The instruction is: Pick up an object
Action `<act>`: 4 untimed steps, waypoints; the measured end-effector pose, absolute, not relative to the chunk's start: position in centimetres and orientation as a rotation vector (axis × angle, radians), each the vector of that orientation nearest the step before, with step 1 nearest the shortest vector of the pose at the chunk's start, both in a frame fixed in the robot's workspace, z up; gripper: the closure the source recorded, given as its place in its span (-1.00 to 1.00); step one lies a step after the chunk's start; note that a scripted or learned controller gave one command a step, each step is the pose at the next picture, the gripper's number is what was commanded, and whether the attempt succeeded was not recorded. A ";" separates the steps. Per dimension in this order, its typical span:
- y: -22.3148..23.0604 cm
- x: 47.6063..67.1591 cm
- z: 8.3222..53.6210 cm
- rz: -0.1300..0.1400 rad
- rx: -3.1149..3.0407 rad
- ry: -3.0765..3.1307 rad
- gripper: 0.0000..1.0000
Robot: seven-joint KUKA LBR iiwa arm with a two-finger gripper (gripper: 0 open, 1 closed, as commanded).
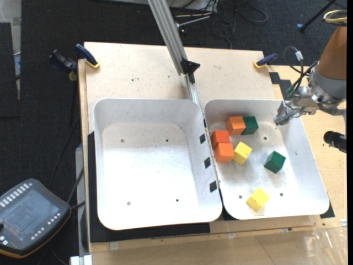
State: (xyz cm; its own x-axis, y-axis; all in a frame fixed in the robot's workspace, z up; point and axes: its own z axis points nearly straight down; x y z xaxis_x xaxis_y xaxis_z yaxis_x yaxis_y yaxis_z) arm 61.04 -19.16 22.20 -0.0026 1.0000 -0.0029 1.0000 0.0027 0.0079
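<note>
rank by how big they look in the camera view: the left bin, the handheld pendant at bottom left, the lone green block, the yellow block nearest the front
1. left bin
2. handheld pendant, partly cut off by the frame edge
3. lone green block and front yellow block: they look about alike, so no ranking between them.

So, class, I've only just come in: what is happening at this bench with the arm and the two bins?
A grey robot arm reaches in from the right, its gripper poised over the far right corner of the right bin. The blocks lie loose in that bin: two orange blocks, two green blocks and two yellow blocks. None is between the fingers, so nothing is picked up yet. The left bin sits alongside.
</note>
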 end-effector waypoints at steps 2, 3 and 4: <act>-6.9 61.9 22.0 0.004 2.212 2.233 1.00; -0.6 61.8 22.8 0.004 2.213 2.232 1.00; 4.2 62.2 22.2 0.002 2.214 2.230 1.00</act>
